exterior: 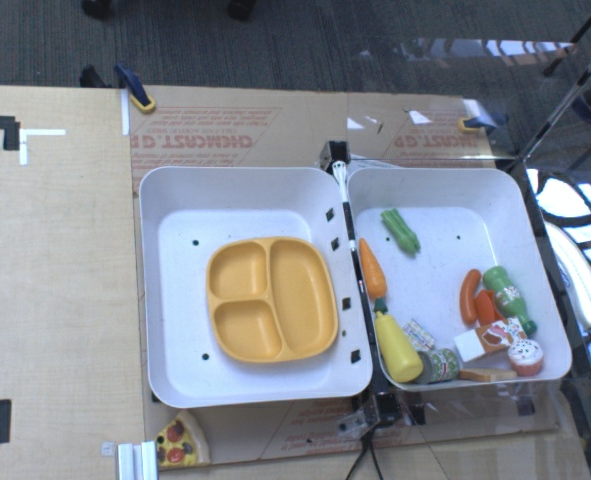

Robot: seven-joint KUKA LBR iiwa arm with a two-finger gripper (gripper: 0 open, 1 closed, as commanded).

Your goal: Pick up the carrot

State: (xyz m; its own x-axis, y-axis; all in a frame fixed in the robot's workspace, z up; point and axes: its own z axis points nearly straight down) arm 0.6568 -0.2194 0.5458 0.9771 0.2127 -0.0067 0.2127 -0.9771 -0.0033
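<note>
The carrot (372, 271) lies in the right bin (445, 190), hard against its left wall, next to the clips that join the two bins. It points far-to-near, its near end touching the yellow bottle (396, 348). So close to the wall, it leaves little room on that side; my guess is that a grip along the wall, with the fingers at the carrot's far and near ends, would be easier than one across it.

The left bin (175, 208) holds a yellow divided plate (272, 298), with nothing in its compartments. A green pod (400, 231) lies apart toward the far side of the right bin. The other toys are crowded into the near right corner: a red sausage (469, 296), a green bottle (508, 298) and a cupcake (525, 354), packed so that some overlap and their shapes are hard to make out.

The arm and its fingers are outside the frame, so I cannot tell whether they are spread or closed. A pizza slice (178, 443) lies on the table near the left bin, partly tucked under its rim.
</note>
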